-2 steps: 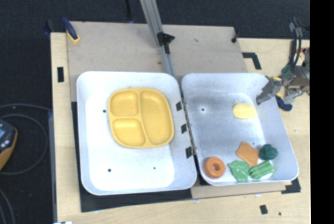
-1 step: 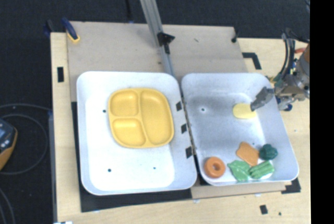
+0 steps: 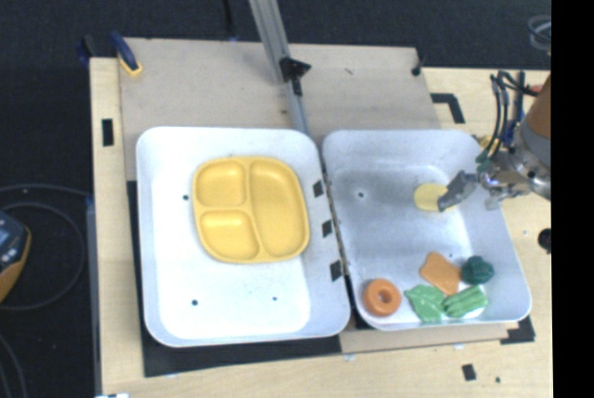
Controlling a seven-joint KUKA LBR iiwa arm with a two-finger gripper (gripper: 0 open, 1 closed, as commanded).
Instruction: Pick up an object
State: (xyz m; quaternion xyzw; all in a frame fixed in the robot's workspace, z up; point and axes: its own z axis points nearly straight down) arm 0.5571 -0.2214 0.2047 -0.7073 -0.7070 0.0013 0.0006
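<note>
Camera view, from above at a slant. Bench (image 3: pixel 241 81): pale wood board, bearing two shallow white bins side by side. Left bin (image 3: pixel 167 294): holds one yellow divided plate (image 3: pixel 251 209), three compartments, lying flat near the bin's middle, slightly toward the far side. Right bin (image 3: pixel 390 173): worn grey across the floor; holds six small objects. Pale yellow piece (image 3: pixel 429 197): flat and rounded, at the bin's right middle, apart from the other items. Orange ring (image 3: pixel 381 296): doughnut-shaped, near the front wall, left of the cluster. Orange block (image 3: pixel 440 273): squarish, tilted, just behind the green items. Light green piece (image 3: pixel 425 303): just beside the ring on its right. Second green piece (image 3: pixel 465 301): elongated, touching or just beside the first green one. Dark green round item (image 3: pixel 478 271): at the bin's right front corner, next to the orange block. Gripper (image 3: pixel 453 195): grey, reaching in from the right over the right bin's right side, tip just beside the pale yellow piece on its right; contact with the piece not discernible; finger state cannot be told at this resolution. Arm (image 3: pixel 531 146): grey body with cables, orange band at the frame's right. Metal pole (image 3: pixel 264 16): slanting up from between the bins toward the top. Blue-and-yellow clamp (image 3: pixel 125 53): at the board's far left corner.
</note>
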